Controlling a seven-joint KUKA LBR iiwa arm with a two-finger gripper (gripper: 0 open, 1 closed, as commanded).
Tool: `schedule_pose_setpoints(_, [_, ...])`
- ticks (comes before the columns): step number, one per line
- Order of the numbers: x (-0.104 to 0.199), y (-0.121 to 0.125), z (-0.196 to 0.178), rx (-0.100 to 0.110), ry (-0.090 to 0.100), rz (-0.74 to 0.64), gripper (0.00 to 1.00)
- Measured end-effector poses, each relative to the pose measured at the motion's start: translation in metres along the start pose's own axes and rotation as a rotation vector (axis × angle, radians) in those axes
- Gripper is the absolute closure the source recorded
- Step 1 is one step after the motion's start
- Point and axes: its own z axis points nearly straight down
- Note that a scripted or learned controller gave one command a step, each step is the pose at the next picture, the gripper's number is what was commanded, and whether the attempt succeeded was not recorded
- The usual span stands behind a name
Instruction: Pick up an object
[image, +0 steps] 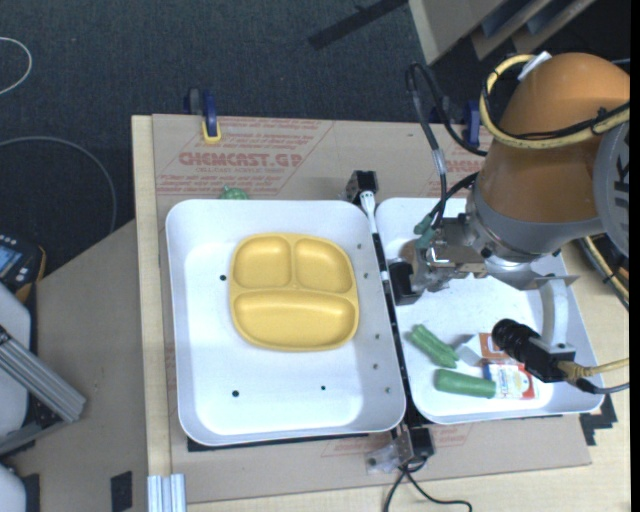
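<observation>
Camera view, right of centre: the gripper (432, 268) hangs low over the upper left of the right bin (462, 308). Whether it is open or closed I cannot tell, and nothing shows in its grasp. Below it lie a green pod (435, 343) and a second pod (463, 382), with a flat packet (507, 375) just beside them. The pods look light, firm and smooth, and likely to roll, so take the nearer one across its narrow middle. The packet probably lies too flat to pinch. The yellow plate (293, 292) in the left bin (200, 330) looks rigid and wide, offering only its rim.
</observation>
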Motion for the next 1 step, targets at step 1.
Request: schedule_pose_setpoints(1, [0.0417,-0.0057,-0.0762,0.004,-0.002,0.005,1.00])
